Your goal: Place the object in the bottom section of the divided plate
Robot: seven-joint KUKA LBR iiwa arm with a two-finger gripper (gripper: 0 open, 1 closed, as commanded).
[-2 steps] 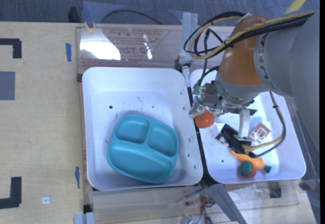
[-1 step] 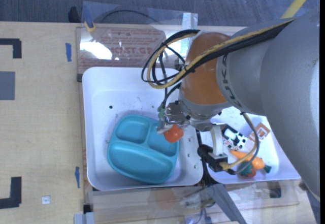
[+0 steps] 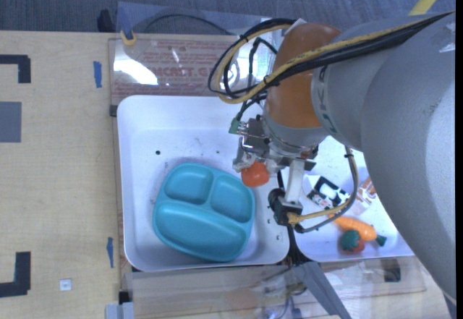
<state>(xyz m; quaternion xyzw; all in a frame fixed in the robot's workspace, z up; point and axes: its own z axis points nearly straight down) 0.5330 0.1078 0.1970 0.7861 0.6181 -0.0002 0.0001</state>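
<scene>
A teal divided plate [image 3: 204, 215] lies in the left white bin [image 3: 137, 137], with two small sections on its far side and one large section on its near side. My gripper [image 3: 250, 168] hangs just past the plate's far right rim. A small round orange-red object [image 3: 255, 177] sits between its fingertips, and the gripper is shut on it. The object is level with the plate's right small section, right at the rim's edge. My grey arm with its orange band [image 3: 300, 79] covers the bin's right wall.
The right bin [image 3: 325, 252] holds a toy carrot with a green top [image 3: 357, 232] and a black-and-white item [image 3: 327, 192]. Cables loop over the far edge of the bins. A wooden bench lies to the left.
</scene>
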